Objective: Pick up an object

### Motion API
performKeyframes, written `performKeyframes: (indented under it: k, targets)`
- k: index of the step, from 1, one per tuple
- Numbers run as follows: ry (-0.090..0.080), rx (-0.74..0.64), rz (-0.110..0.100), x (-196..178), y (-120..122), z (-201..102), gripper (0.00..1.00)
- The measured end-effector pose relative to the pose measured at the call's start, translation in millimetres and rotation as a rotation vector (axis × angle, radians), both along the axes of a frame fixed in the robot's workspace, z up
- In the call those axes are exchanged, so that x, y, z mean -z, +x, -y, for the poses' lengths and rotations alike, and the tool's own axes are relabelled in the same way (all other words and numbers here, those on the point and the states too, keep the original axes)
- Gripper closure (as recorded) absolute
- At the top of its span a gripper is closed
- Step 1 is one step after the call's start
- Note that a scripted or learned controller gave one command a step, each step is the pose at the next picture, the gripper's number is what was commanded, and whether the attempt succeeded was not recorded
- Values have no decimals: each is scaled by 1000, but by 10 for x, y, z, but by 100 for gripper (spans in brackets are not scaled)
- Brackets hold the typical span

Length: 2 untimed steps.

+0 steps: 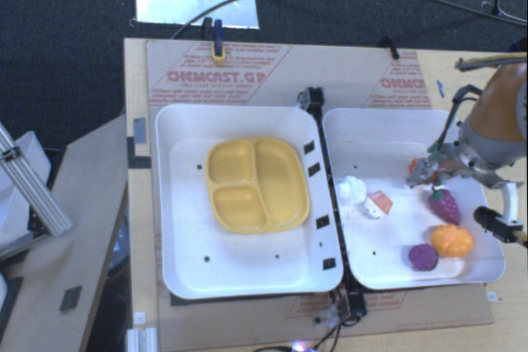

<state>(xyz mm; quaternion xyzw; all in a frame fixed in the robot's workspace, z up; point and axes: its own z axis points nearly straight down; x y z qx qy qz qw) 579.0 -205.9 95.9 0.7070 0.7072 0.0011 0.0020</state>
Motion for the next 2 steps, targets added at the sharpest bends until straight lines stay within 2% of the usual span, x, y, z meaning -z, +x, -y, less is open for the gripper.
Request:
performKeyframes:
  k: [2]
  targets:
    - [-2,-4,4,-1265,-60,-11,100]
